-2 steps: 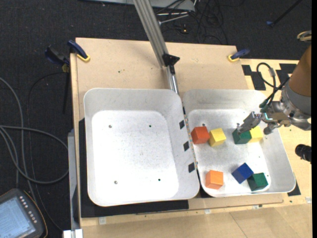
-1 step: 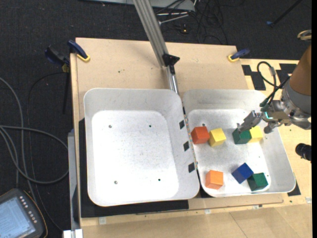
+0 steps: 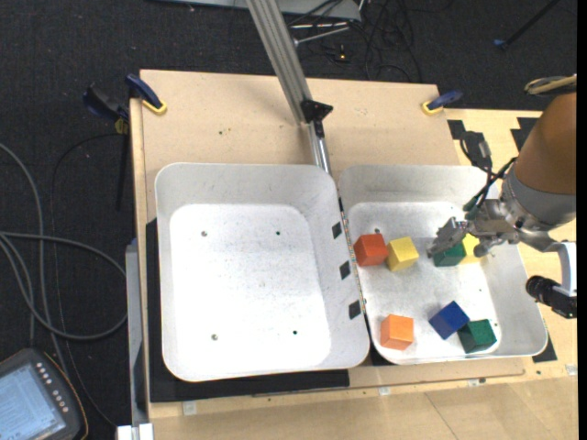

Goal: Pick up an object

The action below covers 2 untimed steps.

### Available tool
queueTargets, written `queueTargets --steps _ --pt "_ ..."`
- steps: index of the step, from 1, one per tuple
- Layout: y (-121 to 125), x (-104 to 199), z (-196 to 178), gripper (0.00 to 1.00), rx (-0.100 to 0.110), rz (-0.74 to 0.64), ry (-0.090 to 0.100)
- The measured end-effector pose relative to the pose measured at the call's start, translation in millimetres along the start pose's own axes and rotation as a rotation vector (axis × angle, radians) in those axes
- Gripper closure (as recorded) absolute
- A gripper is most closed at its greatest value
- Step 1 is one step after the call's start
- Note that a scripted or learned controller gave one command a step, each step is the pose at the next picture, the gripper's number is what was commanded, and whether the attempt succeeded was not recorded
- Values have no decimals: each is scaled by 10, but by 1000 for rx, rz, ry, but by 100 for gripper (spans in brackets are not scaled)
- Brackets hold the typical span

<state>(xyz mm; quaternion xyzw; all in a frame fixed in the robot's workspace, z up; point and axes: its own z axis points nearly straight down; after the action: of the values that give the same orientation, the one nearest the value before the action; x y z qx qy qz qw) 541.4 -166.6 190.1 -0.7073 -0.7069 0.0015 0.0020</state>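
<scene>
Since the pincer [image 3: 449,242] sits low over a green block [image 3: 448,257] at the right-centre of the frame, I cannot tell its spread; I'd settle squarely, clear of the yellow block [image 3: 402,254] alongside, before closing.

Two white bins: left bin [image 3: 243,269], right bin [image 3: 514,319].

Blocks, seven visible, all in right half of frame:
- two orange: [image 3: 371,248], [image 3: 397,331]
- two yellow: [image 3: 402,254], and [image 3: 470,246], partly hidden
- two green: [image 3: 448,256], [image 3: 477,335]
- one blue [image 3: 448,319]

Two clamps at the bench's upper corners: [image 3: 147,94], [image 3: 442,102].
</scene>
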Motion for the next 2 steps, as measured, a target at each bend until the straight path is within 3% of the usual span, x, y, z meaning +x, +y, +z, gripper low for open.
queueTargets --steps 1,2 --pt "-40 -43 628 0 2 1 1" --pt "-41 -39 967 0 -3 0 -1"
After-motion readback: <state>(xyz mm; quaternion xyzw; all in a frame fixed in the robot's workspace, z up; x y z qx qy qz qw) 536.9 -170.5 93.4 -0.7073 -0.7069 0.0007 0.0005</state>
